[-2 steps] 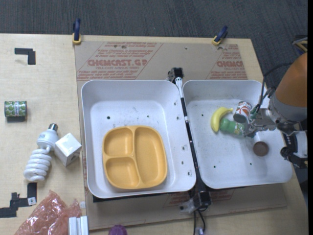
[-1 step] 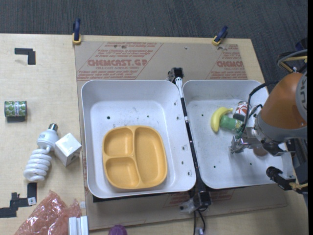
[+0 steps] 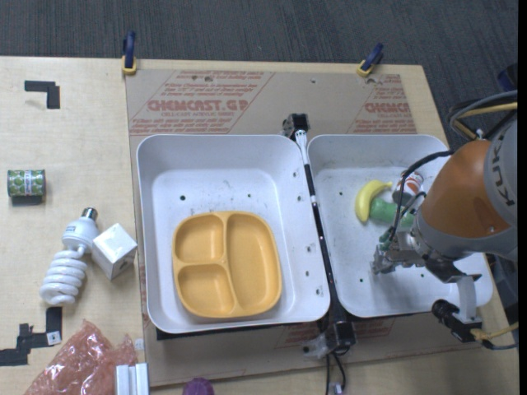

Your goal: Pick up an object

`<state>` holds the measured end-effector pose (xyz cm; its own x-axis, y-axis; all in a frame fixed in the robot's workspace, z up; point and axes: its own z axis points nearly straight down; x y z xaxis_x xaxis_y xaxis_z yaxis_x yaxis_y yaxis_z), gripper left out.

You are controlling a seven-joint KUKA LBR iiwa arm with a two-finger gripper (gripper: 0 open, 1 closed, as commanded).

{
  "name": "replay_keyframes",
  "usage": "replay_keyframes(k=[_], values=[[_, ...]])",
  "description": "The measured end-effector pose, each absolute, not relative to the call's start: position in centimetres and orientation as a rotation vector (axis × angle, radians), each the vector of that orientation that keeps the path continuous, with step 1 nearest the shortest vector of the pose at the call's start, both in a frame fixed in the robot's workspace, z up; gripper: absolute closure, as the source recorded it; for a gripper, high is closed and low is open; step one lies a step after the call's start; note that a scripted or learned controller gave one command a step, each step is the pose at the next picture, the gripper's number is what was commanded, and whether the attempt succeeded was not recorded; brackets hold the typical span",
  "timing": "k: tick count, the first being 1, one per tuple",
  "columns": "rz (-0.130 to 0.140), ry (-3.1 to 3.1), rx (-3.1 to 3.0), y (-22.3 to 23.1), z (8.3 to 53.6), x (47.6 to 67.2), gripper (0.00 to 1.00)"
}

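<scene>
In the right bin (image 3: 346, 290) a yellow banana (image 3: 369, 199) lies against a green object (image 3: 384, 211), with a small white and red item (image 3: 408, 188) just behind them near the arm. My gripper (image 3: 384, 259) reaches down to the bin floor a little in front of the green object, on bare white floor. The arm's orange band (image 3: 465, 192) covers the bin's right side. The left bin (image 3: 156, 179) holds a yellow divided plate (image 3: 226, 263) with three compartments.
On the bench left of the bins lie a spiral light bulb (image 3: 67, 262), a white cube (image 3: 114, 250), a small green can (image 3: 26, 183) and a pink mesh bag (image 3: 78, 360). Blue and yellow clamps (image 3: 128, 53) hold the cardboard at the back.
</scene>
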<state>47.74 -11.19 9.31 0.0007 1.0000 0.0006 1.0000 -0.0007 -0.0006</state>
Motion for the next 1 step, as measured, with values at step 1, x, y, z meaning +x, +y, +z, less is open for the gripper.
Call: replay_keyframes(k=[1], values=[[0.000, -2.222, -2.222, -9.86, 9.25, 53.68, 0.00]])
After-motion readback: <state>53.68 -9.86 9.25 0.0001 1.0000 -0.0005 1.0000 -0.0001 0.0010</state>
